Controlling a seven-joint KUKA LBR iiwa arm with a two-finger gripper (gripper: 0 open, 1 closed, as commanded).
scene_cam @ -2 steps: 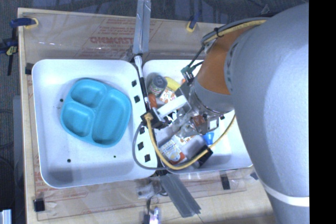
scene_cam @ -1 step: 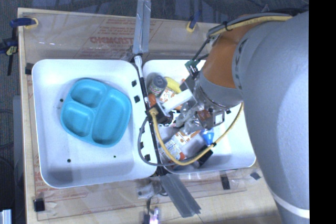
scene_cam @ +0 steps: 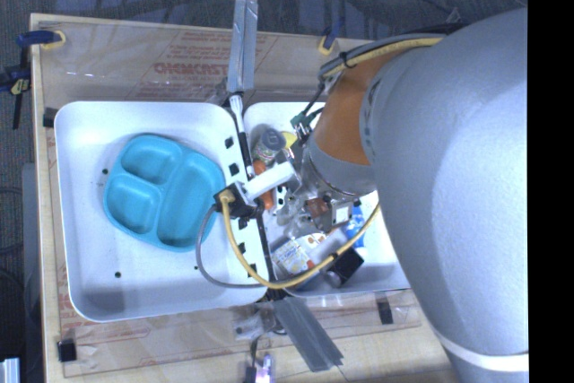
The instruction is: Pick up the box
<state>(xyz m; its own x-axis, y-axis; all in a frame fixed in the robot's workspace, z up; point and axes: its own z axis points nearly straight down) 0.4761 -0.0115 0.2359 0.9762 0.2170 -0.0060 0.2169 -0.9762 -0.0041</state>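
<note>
Over the right bin [scene_cam: 269,114], from the fixed camera above: arm [scene_cam: 448,184] reaching in from the right, orange band [scene_cam: 345,126] above the wrist, gripper [scene_cam: 300,206] low among the clutter near the wall between the bins. Open or closed: cannot tell, hidden by the wrist and its fittings. No thing seen held.

Box not made out for certain; probably somewhere in the heap under and just beside the gripper, perhaps the pale printed package [scene_cam: 291,257] near the bin's front wall.

Likely trouble: closing on a neighbour such as the round can [scene_cam: 266,140] instead of the box, from such tight crowding. Also snagging of the yellow cable [scene_cam: 231,251], looped across into the left bin [scene_cam: 90,282] beside the blue tray [scene_cam: 161,188].
</note>
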